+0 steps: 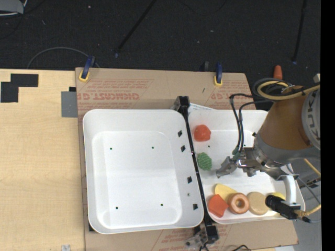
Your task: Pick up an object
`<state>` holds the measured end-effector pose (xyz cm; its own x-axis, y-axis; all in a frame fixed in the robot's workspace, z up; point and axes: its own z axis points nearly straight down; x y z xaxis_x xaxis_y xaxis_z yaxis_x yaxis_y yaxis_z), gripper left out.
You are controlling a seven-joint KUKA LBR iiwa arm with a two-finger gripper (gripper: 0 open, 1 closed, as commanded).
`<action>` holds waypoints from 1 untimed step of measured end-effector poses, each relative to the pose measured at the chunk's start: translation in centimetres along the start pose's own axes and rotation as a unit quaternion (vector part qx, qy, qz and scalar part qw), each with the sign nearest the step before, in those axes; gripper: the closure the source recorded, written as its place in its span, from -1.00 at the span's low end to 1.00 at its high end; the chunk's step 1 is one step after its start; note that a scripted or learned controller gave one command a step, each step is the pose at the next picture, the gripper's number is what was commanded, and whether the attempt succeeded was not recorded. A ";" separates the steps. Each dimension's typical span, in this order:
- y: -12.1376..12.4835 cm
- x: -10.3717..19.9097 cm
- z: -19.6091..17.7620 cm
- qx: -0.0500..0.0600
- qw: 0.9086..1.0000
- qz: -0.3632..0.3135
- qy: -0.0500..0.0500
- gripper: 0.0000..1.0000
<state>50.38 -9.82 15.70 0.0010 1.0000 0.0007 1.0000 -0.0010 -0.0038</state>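
Observation:
My gripper hangs over the middle of the right bin, just right of a green knobbly object, with a small gap between them. A red-orange ball lies further back near the divider. Along the bin's front edge lie a yellow wedge, a red-orange block, a brown ring like a doughnut and a tan round piece. I see nothing held by the gripper.
The left bin sits beside the right one, with a black divider strip between them. The arm's grey and orange body covers the right bin's far right side. Cables loop above the gripper.

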 end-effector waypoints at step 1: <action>11.7 -1.1 3.7 -0.001 1.000 -0.001 0.000 -1.00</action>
<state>62.09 -10.94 11.96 -0.0014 1.0000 -0.0002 1.0000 0.0014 -0.0015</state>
